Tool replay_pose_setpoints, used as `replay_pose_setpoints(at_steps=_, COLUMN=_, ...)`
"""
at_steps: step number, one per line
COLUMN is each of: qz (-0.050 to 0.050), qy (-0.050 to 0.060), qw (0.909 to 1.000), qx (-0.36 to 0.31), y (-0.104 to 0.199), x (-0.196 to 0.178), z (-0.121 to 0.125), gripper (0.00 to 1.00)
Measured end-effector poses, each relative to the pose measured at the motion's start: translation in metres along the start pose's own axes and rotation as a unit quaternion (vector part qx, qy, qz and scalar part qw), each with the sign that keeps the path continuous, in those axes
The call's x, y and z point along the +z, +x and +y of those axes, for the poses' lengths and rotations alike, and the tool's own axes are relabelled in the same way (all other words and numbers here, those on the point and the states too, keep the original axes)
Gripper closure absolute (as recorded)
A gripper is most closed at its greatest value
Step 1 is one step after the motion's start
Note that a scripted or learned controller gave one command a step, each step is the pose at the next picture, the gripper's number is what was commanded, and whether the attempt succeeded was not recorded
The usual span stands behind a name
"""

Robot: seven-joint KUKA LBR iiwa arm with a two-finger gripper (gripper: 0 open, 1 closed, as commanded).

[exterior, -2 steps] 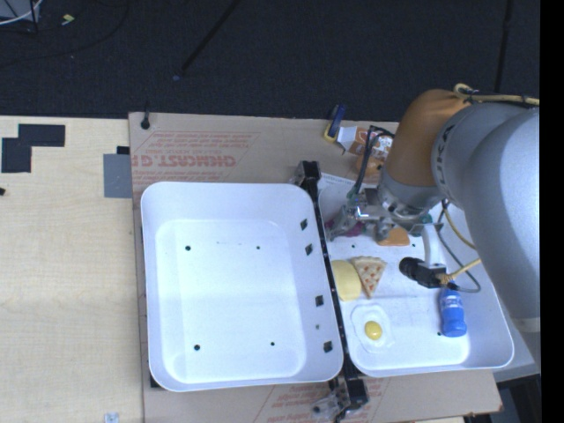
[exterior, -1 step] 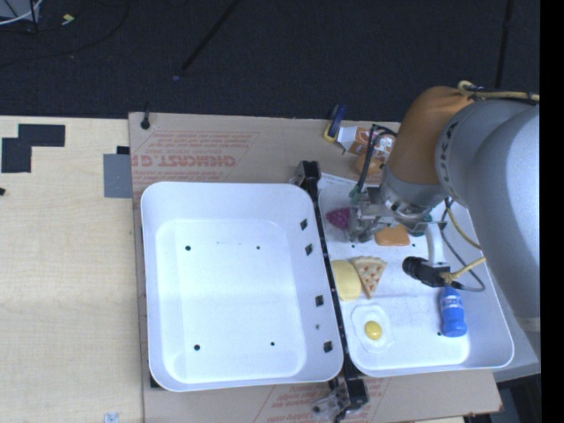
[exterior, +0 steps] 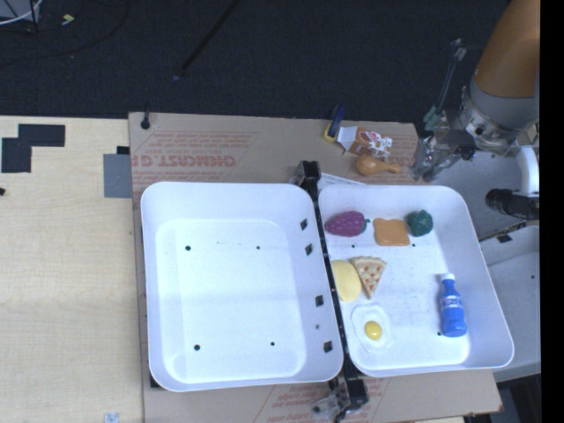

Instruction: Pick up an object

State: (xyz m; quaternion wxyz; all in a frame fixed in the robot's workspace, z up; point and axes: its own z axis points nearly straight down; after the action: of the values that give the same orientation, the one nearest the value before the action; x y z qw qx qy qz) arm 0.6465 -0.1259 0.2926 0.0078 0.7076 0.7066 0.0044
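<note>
The right bin (exterior: 480, 263) holds a purple grape bunch (exterior: 346, 224), an orange toast slice (exterior: 390, 232), a dark green vegetable (exterior: 420, 223), a yellow lemon-like piece (exterior: 345, 281), a pizza wedge (exterior: 370, 273), a fried egg (exterior: 372, 328) and a blue bottle (exterior: 451, 306). My gripper (exterior: 425, 166) hangs above the bench just beyond the right bin's far edge, up and right of the green vegetable. Nothing shows between its fingers.
The left bin (exterior: 159, 236) lies beside the right one, joined by a black divider strip (exterior: 317, 263). Behind the bins on the cardboard lie a chicken drumstick (exterior: 377, 166), a small red-and-white packet (exterior: 374, 141) and a blue-yellow item (exterior: 334, 124).
</note>
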Motion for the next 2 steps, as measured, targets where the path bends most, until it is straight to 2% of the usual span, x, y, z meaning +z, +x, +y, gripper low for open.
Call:
replay_pose_setpoints(at_steps=1, qz=0.002, qy=0.012, qw=0.9999, qx=0.004, y=-0.053, x=0.028, z=-0.097, gripper=1.0)
replay_pose_setpoints(at_steps=2, qz=0.001, qy=0.002, qw=1.0, qx=-0.003, y=-0.037, x=-0.056, z=0.003, gripper=1.0)
